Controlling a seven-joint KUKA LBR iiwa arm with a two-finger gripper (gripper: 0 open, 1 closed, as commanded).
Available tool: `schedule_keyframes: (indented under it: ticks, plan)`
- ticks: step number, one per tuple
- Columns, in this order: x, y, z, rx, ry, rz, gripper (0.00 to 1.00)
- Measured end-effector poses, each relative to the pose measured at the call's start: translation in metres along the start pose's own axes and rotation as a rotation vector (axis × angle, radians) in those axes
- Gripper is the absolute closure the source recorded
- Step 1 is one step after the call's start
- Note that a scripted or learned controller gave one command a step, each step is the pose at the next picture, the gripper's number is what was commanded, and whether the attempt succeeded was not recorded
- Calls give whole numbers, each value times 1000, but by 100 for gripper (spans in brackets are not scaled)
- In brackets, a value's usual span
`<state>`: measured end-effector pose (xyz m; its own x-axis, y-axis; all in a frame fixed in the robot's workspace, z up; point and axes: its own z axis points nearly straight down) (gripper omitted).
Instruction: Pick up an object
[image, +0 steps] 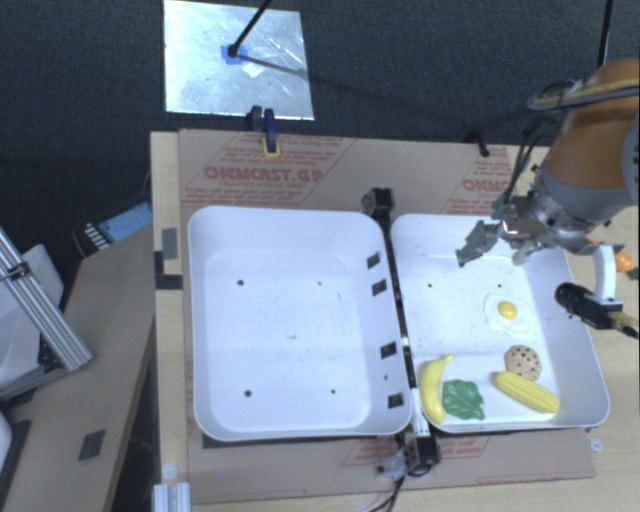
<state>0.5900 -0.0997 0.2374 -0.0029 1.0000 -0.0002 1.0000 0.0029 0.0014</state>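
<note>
Plainly the jaws (500, 240) hang spread wide, holding nothing; the corn (527, 392) looks light, stiff and slick, best gripped across its middle.

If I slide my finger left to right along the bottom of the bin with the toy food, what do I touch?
Banana → green leafy toy → corn cob.

A robot lab — big grey and orange robot arm (600, 140), two white bins (290, 320) on a cardboard-topped counter (300, 165), metal frame bars (35, 310), loose cables.
</note>
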Motion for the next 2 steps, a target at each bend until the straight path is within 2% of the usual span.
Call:
schedule_keyframes:
  ticks: [1, 2]
  plan:
    - [64, 8, -141, -17, 1, -9, 0]
    - [136, -53, -203, -7, 4, -10, 0]
